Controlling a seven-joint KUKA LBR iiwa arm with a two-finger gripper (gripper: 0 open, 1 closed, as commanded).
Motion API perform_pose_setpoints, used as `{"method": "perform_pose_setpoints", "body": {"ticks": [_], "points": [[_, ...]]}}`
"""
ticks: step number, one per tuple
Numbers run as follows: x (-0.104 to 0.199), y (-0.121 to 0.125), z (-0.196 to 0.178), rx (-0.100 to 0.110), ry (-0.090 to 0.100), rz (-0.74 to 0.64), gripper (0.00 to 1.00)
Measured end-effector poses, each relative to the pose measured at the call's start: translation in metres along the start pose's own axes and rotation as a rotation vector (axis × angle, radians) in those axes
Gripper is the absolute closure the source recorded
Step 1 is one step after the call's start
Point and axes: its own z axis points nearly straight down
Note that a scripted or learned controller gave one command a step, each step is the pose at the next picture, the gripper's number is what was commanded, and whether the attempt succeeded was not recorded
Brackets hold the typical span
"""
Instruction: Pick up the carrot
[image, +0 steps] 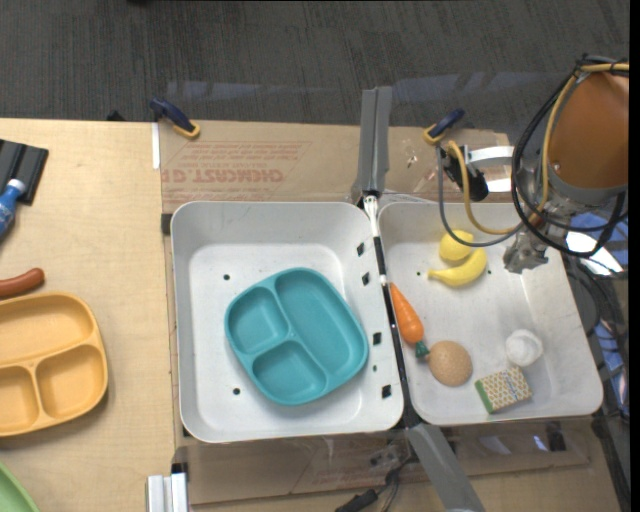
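Finger state cannot be told; the gripper (525, 254) hangs beside a banana (458, 263), well apart from the carrot (405, 312) along the right bin's (500, 416) left wall.

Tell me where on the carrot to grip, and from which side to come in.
Grip the carrot across its thick orange middle, coming straight down from above. It lies flat along the right bin's left wall, green end beside the egg, so a side approach looks blocked. Setting the fingers across its narrow width, one toward the wall and one toward the bin's middle, probably works best.
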Motion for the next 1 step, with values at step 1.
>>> {"method": "perform_pose_setpoints", "body": {"ticks": [1], "points": [[-0.0404, 0.0286, -0.0915, 0.001, 0.003, 0.002, 1.0]]}}
